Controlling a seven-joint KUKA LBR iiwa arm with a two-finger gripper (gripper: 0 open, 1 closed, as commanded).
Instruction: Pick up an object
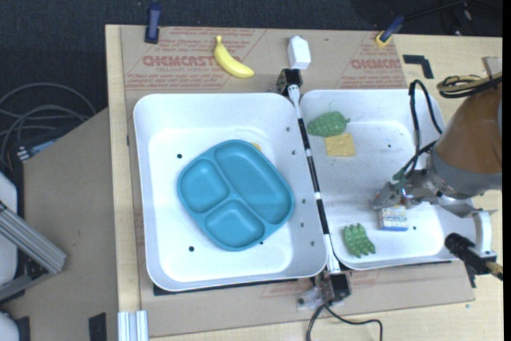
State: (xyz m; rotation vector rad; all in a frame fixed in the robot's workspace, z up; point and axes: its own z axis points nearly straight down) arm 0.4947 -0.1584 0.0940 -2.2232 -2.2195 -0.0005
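In the right bin [415,112], the jaws [393,202] hang directly over a small white-and-blue box [394,219] lying just below them near the front wall, though whether they are open or closed I cannot tell.

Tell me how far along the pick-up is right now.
Done: the gripper has reached into the right bin and sits low over a small white and blue box. In hand: nothing visibly held. Left: grasping and lifting; the box appears to rest on the bin floor.
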